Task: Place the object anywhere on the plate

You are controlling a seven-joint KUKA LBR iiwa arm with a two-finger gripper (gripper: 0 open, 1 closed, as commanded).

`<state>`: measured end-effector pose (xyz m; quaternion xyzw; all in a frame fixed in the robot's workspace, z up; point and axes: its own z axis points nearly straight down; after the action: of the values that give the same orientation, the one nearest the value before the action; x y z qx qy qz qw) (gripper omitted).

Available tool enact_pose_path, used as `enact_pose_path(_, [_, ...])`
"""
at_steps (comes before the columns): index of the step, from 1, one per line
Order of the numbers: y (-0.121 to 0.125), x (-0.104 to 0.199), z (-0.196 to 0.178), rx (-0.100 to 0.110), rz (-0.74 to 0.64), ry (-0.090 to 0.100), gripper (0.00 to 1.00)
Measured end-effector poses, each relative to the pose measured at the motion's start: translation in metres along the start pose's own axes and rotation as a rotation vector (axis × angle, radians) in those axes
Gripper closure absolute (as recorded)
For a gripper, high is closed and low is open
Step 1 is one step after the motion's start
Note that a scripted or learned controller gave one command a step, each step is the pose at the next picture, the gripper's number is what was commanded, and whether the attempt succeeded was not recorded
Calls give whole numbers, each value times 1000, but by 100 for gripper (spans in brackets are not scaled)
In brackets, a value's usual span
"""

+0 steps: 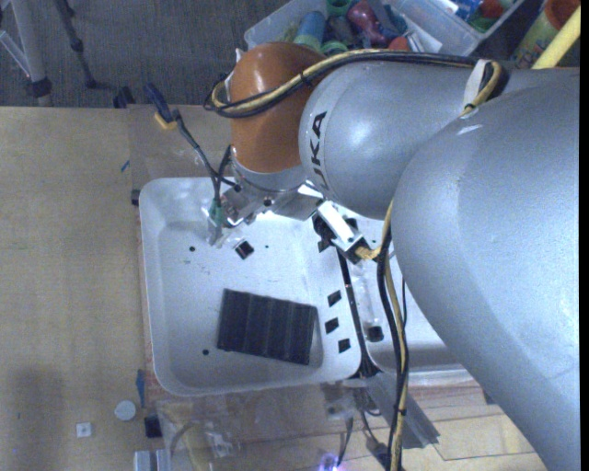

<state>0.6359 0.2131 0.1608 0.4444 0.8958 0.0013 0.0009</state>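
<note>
A black ribbed rectangular plate (267, 327) lies flat in the near half of the left white bin (166, 304). My gripper (219, 226) hangs over the bin's far left part, under the orange wrist band (267, 101), well behind the plate. A small greenish bit (215, 213) shows at the gripper; I cannot tell whether it is a held thing or part of the tool. A small black piece (243, 248) lies on the bin floor just right of the gripper, between it and the plate.
The big grey arm (442, 184) covers the right bin and most of the right side. Small black squares (332, 324) sit along the wall between the bins. A tub of colourful objects (368, 23) stands behind the bench. Cables (391, 313) hang by the divider.
</note>
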Motion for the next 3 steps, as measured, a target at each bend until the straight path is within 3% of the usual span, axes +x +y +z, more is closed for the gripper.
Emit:
enact_pose_path(1, [-2, -38, 1, -2, -396, -1, 100])
enact_pose_path(2, [15, 5, -71, -4, -796, -2, 100])
enact_pose_path(3, [30, -7, -89, -4, -825, -2, 100])
